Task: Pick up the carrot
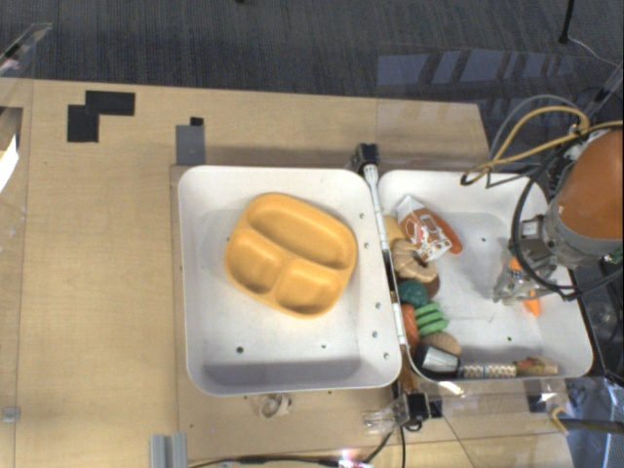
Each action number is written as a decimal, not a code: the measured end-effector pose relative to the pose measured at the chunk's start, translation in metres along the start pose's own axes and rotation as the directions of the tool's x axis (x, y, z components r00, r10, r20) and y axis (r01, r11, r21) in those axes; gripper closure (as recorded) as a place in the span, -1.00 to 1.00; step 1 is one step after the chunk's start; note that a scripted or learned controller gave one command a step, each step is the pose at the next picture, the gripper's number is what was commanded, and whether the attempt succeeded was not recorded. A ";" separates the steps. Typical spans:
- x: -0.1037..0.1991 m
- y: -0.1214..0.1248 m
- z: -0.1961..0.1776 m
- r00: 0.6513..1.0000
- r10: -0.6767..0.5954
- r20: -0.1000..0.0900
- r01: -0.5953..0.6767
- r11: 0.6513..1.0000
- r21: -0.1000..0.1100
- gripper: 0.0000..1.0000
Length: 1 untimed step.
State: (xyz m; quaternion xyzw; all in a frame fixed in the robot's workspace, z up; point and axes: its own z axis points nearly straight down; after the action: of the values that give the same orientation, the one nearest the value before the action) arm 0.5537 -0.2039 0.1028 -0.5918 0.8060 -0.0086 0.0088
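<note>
Arm (590,198): is being extended in from the right over the right bin's far side — the orange band is being shown above the wrist, with yellow and black cables looped behind it.
Gripper (515,289): is being pointed down at the floor of the right bin (478,237); its opening cannot be told.
Carrot (531,306): a small orange piece is being seen on the bin floor, just beside the fingertips — whether it is being touched cannot be told.
Other items (421,291): are being crowded along the right bin's left wall.
Left bin (210,349): a yellow divided plate (291,253) is being held.
</note>
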 end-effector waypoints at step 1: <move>0.000 0.000 0.001 1.000 0.000 0.001 0.000 1.000 -0.001 -1.00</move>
State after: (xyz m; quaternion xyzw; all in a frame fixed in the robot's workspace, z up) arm 0.5535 -0.2037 0.1022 -0.5917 0.8061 -0.0079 0.0087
